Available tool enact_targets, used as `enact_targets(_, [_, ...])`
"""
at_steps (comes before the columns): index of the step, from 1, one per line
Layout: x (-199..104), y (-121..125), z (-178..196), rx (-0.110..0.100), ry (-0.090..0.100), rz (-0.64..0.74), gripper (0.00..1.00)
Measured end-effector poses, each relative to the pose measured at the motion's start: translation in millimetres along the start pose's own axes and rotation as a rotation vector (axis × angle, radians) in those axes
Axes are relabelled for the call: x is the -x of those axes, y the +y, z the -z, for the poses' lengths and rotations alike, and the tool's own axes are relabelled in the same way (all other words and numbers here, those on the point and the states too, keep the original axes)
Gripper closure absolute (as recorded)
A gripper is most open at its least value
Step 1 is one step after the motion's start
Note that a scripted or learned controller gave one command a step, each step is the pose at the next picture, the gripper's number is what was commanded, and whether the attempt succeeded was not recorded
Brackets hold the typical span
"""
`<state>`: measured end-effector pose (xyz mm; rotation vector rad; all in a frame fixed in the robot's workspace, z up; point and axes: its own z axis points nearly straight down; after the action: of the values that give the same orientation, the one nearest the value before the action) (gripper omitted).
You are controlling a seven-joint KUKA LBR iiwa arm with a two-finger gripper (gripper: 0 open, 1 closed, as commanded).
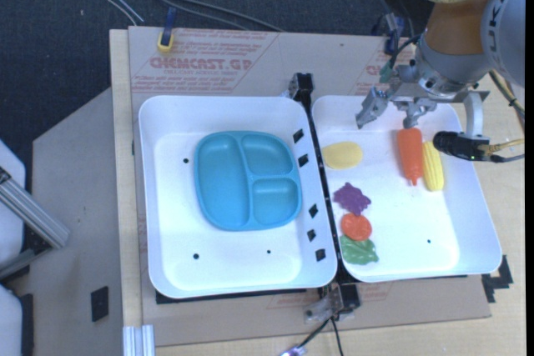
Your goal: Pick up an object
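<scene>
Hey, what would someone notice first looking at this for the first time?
Probably the blue tray in the middle of the left bin. Then the toy food in the right bin, with the open claw above the carrot and corn.

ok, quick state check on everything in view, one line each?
gripper: open, fingers spread, holding nothing, above the right bin's far end
carrot: lying flat, right bin
corn: lying flat, touching the carrot
yellow piece: lying loose
purple piece: lying loose
tomato: lying against the green piece
blue tray: upright, in the left bin
</scene>
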<state>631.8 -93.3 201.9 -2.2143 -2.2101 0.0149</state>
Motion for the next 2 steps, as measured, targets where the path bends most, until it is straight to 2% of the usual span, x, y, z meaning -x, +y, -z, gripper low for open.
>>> enact_targets(1, [-0.1, 2.9, 8.7, 0.015, -0.001, 0.002, 0.0])
enact_targets(2, [1.9, 5.2, -53.6, 0.01, -0.001, 0.002, 0.0])
